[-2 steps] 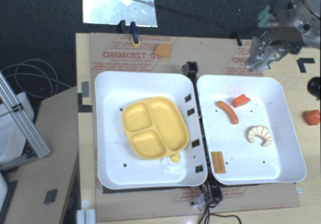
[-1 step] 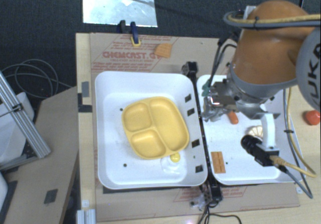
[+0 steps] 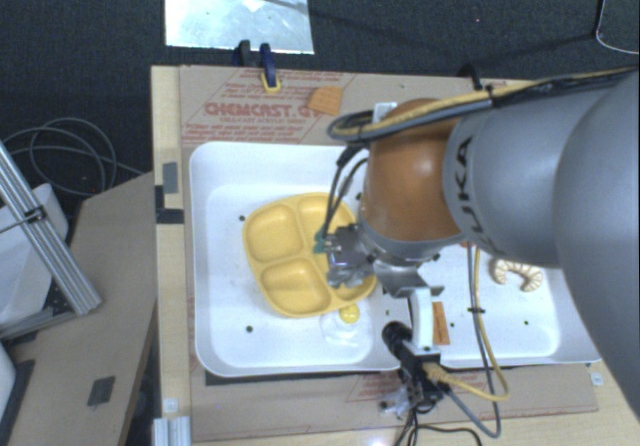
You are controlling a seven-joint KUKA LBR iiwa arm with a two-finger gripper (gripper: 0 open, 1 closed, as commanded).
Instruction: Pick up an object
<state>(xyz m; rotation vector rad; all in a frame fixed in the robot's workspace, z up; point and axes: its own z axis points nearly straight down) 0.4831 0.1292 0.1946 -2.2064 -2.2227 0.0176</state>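
Observation:
A yellow divided plate point(image 3: 283, 252) lies in the left white bin point(image 3: 222, 224), a little right of its middle. My gripper point(image 3: 343, 272) hangs over the plate's right edge, under the orange wrist band; the wrist hides its fingers. A small yellow piece point(image 3: 348, 313) and a clear, glassy object point(image 3: 341, 332) lie just below the plate near the bin's front wall. In the right bin point(image 3: 540, 334) a small tan curved object point(image 3: 517, 275) rests beside the arm.
The grey arm covers most of the right bin and the divider between the bins. Cables hang from the wrist over the front rim point(image 3: 425, 384). A cardboard sheet point(image 3: 260, 104) lies behind the bins, with a clamp point(image 3: 268, 64) on it.

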